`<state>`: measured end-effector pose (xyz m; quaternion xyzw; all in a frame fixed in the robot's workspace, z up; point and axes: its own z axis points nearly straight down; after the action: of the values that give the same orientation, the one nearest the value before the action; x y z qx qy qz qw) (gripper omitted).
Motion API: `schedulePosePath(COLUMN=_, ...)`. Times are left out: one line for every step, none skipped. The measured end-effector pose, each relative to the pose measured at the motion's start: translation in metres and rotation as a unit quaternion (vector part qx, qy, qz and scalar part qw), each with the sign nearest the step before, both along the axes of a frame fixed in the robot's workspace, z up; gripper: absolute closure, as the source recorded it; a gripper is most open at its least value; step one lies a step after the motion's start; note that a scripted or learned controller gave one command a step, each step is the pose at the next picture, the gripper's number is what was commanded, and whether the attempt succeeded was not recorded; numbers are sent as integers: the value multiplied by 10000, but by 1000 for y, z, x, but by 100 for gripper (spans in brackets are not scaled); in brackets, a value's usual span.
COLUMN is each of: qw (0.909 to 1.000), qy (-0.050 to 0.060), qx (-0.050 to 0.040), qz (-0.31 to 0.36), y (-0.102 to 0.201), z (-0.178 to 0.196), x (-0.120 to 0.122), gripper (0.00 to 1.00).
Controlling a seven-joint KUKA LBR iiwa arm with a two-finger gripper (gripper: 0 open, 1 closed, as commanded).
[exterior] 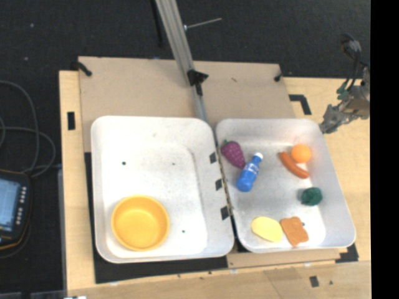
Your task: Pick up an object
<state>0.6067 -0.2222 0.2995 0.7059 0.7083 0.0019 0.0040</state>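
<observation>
hand [330,121] is seen at the right bin's [336,229] upper right corner, outside the rim; finger state cannot be told. nothing is gripped. bottle [248,172], purple grapes [234,154], orange ball [301,153], green lump [312,195] and lemon [267,228] are spread inside. yellow bowl [140,222] is kept in the left bin [156,148].

We see a bowl [140,222] in the left bin's [106,136] near corner; a bottle [248,173] lies in the right bin [336,223], left of a ball [301,153].
</observation>
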Motion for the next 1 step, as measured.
schedulePosePath(qw=10000, qy=41, qx=9, qz=7, y=52, z=-16, x=-11, gripper=100)
